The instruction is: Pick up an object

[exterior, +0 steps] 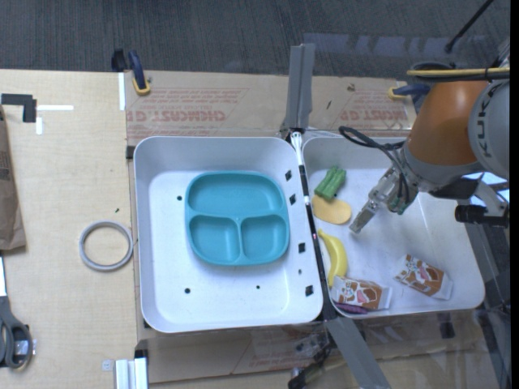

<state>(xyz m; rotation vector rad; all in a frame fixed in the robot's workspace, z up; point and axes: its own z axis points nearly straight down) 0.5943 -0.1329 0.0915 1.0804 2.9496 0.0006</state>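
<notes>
I can't tell the gripper (362, 220) opening, nothing visibly held; hovering beside yellow slice (332, 211) and green block (330, 183), it may close between them.

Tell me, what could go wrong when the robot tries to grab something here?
The pincer hangs over bare bin floor in the right bin, so closing now may catch nothing. The yellow disc and green block lie touching, so reaching for one could push the other. The banana lies against the bin wall, leaving little room for the pincer beside it.
</notes>
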